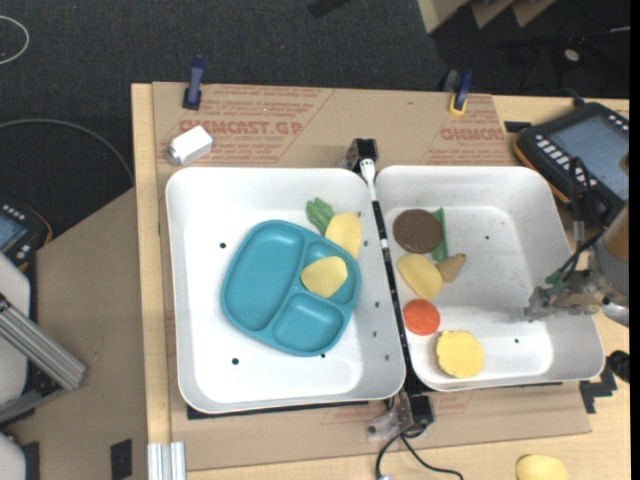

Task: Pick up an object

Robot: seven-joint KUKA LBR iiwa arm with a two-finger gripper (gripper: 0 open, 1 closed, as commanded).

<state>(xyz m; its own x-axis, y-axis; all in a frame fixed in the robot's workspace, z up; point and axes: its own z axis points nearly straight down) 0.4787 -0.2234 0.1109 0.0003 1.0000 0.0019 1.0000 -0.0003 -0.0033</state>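
At the right bin's (500, 183) far right edge, the grey two-finger gripper (548, 303) hangs with nothing between its fingers; whether they are parted cannot be told. The round orange toy (421, 317) lies unpicked, well apart.

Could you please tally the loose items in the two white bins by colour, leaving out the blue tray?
Yellow: 4
Green: 2
Brown: 2
Orange-red: 1
Total: 9

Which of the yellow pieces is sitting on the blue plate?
The pale yellow piece in the blue plate's upper right compartment; the other yellow ones lie on bin floors.
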